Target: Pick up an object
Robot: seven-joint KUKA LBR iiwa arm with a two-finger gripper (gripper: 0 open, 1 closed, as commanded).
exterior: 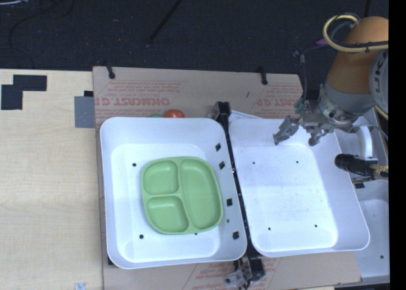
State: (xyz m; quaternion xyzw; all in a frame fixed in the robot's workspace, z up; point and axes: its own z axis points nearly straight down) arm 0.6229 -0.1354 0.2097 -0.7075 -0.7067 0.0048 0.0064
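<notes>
One object lies within easy reach: a pale green, three-compartment plastic plate (182, 195) with rounded corners, resting flat on the floor of the left white shallow bin (120, 149). It sits roughly in the middle of that bin, slightly toward the right wall, apart from every wall. Behind the bin's far rim, a small red-orange round thing (174, 114) peeks out on the cardboard sheet (190, 92) that covers the desk; a sliver of green shows just beside it, too hidden to name.

The gripper (303, 131) hangs over the far right corner of the right white bin (292, 219), well apart from the plate, on the grey arm with its orange band (358, 54). Its fingers (285, 131) look spread apart, with nothing between them.

By its look, the plate should be light and stiff, a moulded picnic-style dish with a smooth, likely slippery surface. It is not fragile, but it is wide and lies flush on the bin floor, so closing around its whole width seems out of the question. The better hold is probably on a raised edge: either the outer rim, pinched from above with one finger inside and one outside, or one of the dividing ridges between compartments. A rim grip off centre would probably let the plate swing and tilt as it lifts, and the slick plastic may slide out, so a firm, deep pinch seems wise.
</notes>
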